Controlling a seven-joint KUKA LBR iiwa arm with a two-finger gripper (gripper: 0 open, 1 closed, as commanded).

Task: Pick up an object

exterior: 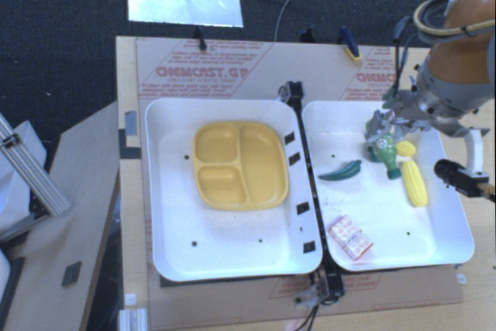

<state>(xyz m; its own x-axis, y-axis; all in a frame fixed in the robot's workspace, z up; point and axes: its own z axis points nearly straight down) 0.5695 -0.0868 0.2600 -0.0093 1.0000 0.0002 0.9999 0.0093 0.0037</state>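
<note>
The right bin (453,240) holds a dark green chili pepper (341,170), a yellow corn cob (414,182), a green toy (385,153) with a small yellow piece (405,149) beside it, and a red-and-white patterned box (349,236). My gripper (380,126) is low over the bin's far part. It sits right above the green toy, at or very near its top. The grey arm with its orange band (465,12) reaches in from the upper right and hides what lies behind the gripper.
The left bin (155,190) carries a yellow divided plate (239,165). A black divider strip (304,182) runs between the bins. A dark fitting (461,178) juts over the right bin's right rim. A blue clamp (350,44) lies on the board behind.
</note>
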